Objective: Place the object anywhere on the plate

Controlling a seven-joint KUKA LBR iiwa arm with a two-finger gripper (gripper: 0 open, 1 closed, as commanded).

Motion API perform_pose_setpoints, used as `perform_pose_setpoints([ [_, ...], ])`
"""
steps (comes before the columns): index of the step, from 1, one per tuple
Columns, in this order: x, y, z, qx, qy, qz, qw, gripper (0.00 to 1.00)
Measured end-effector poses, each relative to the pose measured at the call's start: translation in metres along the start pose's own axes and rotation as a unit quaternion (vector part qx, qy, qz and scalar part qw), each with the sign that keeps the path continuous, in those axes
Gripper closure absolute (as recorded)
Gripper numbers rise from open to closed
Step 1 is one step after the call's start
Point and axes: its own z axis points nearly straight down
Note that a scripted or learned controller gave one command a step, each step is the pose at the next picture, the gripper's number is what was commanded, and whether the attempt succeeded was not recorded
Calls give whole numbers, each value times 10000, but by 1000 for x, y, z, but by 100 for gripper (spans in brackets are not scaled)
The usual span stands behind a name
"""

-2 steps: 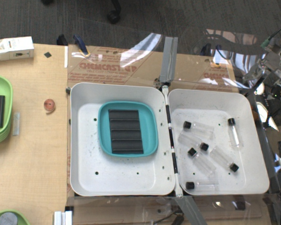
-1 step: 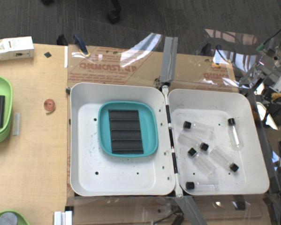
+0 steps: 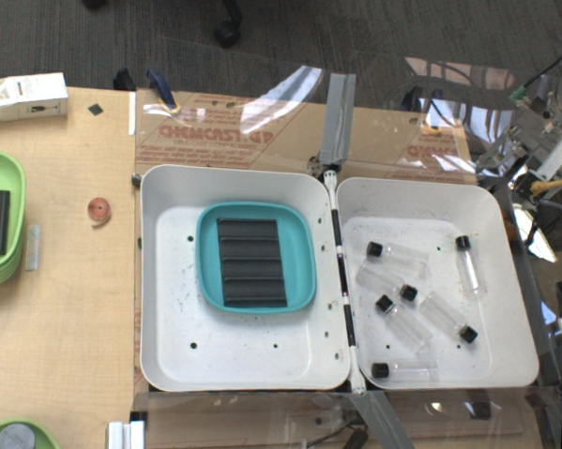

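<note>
A teal square plate (image 3: 300, 267) with rounded corners sits in the middle of the left white bin (image 3: 237, 353). A dark grey ribbed block (image 3: 251, 261) lies flat on the plate, lengthwise and well inside its rim. In the right bin (image 3: 422, 226), several clear vials with black caps lie scattered, one (image 3: 467, 264) near the far right and another (image 3: 415, 329) near the middle.
On the wooden bench to the left are a stack of green trays (image 3: 1, 215), a small pink disc (image 3: 98, 209) and a white box (image 3: 25, 96). A clear sheet with red lettering (image 3: 211, 131) lies behind the bins. Cables and metal hardware (image 3: 539, 148) crowd the upper right.
</note>
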Motion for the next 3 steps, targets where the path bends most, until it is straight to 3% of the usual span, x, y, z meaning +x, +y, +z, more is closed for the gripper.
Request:
perform_pose_setpoints([
  [3,2,-6,4,-8,6,744,9972,0],
])
